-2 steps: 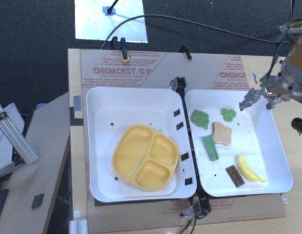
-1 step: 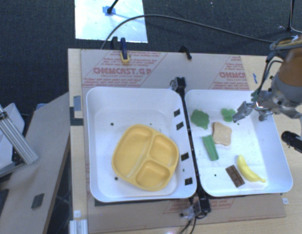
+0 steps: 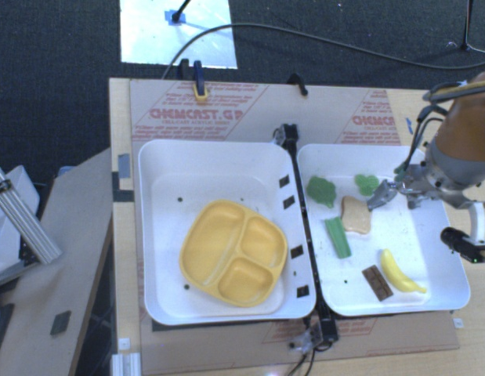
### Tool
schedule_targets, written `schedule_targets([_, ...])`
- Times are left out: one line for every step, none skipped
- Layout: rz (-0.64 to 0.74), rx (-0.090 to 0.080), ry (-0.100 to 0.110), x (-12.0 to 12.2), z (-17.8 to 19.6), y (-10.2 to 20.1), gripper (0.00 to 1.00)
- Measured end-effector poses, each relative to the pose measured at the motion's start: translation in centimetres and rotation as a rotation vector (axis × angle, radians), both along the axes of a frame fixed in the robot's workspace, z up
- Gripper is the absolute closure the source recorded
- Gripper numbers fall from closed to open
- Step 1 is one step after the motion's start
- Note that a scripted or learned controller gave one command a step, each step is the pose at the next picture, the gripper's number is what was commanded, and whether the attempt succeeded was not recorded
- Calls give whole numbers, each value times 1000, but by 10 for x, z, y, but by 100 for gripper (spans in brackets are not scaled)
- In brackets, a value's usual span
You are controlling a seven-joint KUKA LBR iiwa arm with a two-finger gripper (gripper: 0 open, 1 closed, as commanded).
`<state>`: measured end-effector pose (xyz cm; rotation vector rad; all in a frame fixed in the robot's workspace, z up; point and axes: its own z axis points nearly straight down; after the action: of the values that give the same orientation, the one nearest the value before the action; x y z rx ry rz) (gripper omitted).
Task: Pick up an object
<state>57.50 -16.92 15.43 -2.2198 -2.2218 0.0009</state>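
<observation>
Two white bins: left bin (image 3: 160, 210) and right bin (image 3: 438, 276). One yellow divided tray (image 3: 233, 252) (three compartments). Two green leafy pieces: larger (image 3: 321, 190), smaller (image 3: 367, 183). One green stick (image 3: 338, 237). One tan bread-like slice (image 3: 356, 215). One banana (image 3: 401, 272). One brown bar (image 3: 377, 282).

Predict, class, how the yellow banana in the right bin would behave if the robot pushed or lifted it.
The banana looks like a small toy, so it is probably light and stiff. Its curved, rounded body would likely pivot or roll when nudged. Its smooth-looking skin may slip in a pinch across the curve.
</observation>
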Motion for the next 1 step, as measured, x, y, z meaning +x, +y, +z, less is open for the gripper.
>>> schedule_targets([0,0,1,-3,-45,-6,0])
